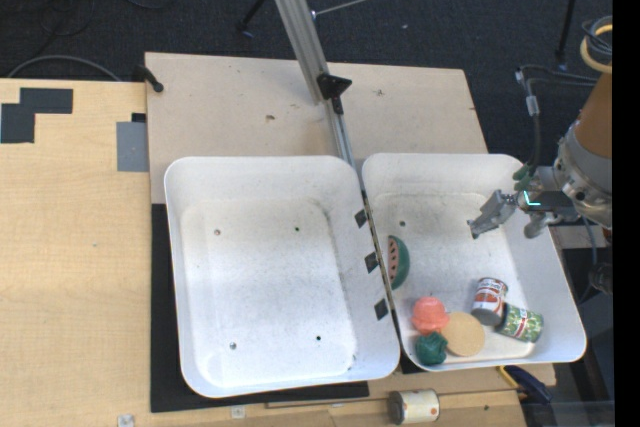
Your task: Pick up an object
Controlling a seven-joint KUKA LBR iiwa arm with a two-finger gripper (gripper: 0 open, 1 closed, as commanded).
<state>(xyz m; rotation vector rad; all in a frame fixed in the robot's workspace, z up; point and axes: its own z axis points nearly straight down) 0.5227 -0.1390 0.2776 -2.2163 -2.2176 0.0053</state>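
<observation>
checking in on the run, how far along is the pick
Nothing looks picked yet. The tool hangs over the upper part of the right bin with nothing visible between its fingers. The red can, green can, pink ball, tan disc, green lump and watermelon slice all lie in the bin. Approach, grasp and lift remain.

The arm [600, 130] is cut off by the right edge, the labels on the two cans [505, 310] are too small to read, and the watermelon-slice toy [397, 261] is partly hidden behind the bin wall [372, 245].
</observation>
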